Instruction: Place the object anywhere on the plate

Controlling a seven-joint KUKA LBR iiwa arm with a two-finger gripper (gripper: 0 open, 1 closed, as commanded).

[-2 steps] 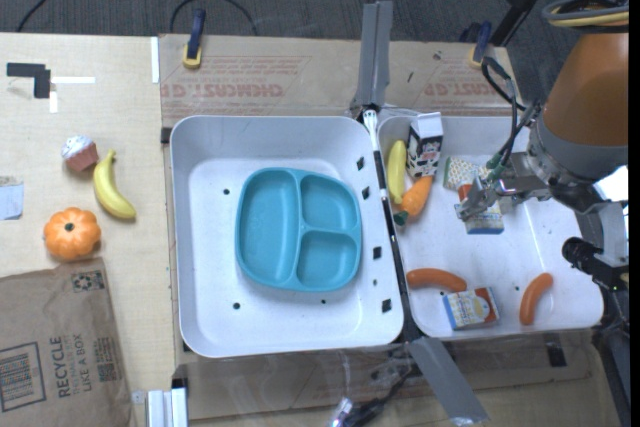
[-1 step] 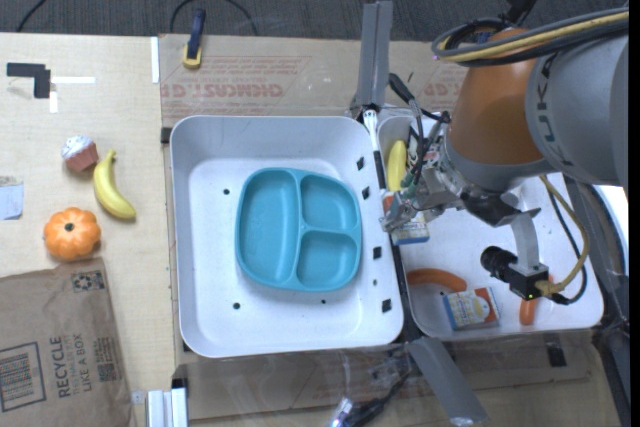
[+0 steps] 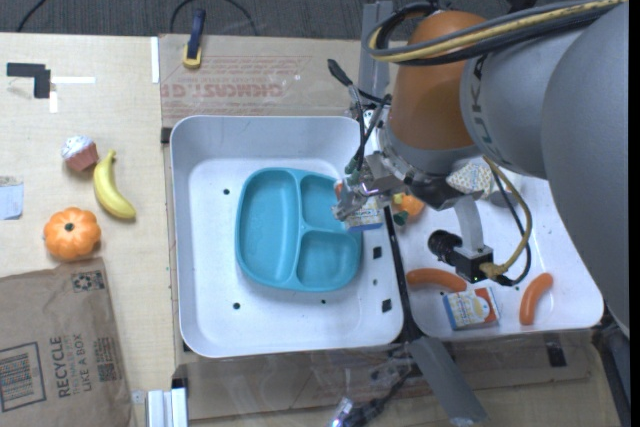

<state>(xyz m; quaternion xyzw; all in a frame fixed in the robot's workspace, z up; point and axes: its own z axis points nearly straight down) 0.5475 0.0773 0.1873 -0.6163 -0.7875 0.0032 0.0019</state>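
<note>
While the gripper (image 3: 352,203) is hanging over the right rim of the blue plate (image 3: 290,230), its jaws are clenching a small boxed object (image 3: 362,212), white and blue. Just right of the jaws an orange item (image 3: 409,207) is lying in the right bin (image 3: 560,215).

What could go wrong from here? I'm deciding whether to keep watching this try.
The gripper hangs over the right edge of the blue plate, so a release could land on the bin floor. I can't make out a firm grasp. The cables trail low over the right bin's hot dogs.
</note>
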